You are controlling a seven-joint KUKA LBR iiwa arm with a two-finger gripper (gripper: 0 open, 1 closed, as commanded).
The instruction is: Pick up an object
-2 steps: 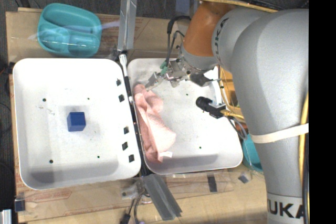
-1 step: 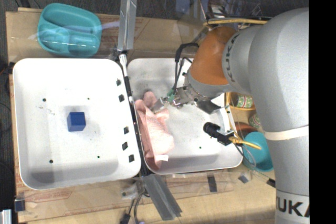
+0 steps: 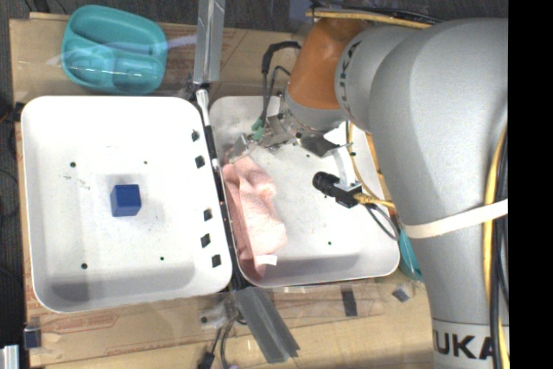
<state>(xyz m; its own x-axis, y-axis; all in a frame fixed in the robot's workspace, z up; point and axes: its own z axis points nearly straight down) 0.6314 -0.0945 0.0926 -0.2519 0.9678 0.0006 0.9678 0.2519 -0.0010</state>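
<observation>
One pink cloth [image 3: 253,207] lies along the right bin's [image 3: 367,259] nine-o'clock wall, the end effector [image 3: 272,134] low at its twelve-o'clock end; whether it is wide or narrow I cannot tell. Judged, the reach is in hand; next comes closing on the cloth and lifting.

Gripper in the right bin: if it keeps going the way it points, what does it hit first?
Likely the pink cloth. The gripper points down and toward the left wall of the right bin, just above the cloth's upper end. Depth is unclear, so it could meet the bin floor beside the cloth.
</observation>
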